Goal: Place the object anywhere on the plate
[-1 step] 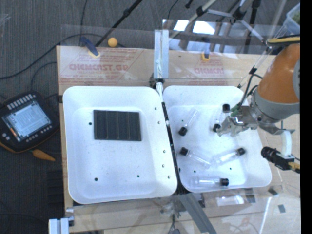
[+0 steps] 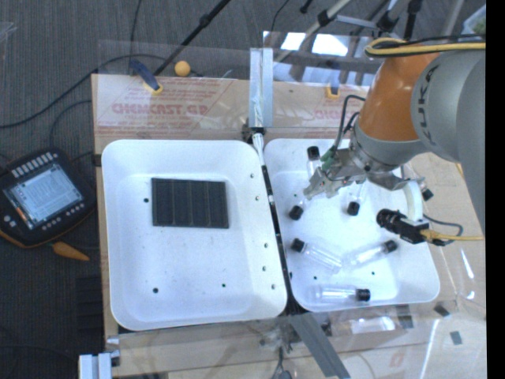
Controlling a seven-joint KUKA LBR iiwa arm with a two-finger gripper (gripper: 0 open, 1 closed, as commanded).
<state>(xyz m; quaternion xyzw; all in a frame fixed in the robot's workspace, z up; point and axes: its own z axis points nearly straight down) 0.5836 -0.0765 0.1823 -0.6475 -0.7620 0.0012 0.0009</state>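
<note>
Capped vial (image 2: 341, 294) lying crosswise, cap rightward

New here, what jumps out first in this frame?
The big grey arm with an orange band reaches in from the right over the right white bin, which is scattered with clear black-capped vials. In the left white bin lies a dark ribbed rectangular plate.

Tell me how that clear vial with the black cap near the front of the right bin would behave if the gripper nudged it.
The vial lies on its side and looks cylindrical, so it would probably roll. Its clear, smooth-looking wall suggests it is slippery and light.
</note>
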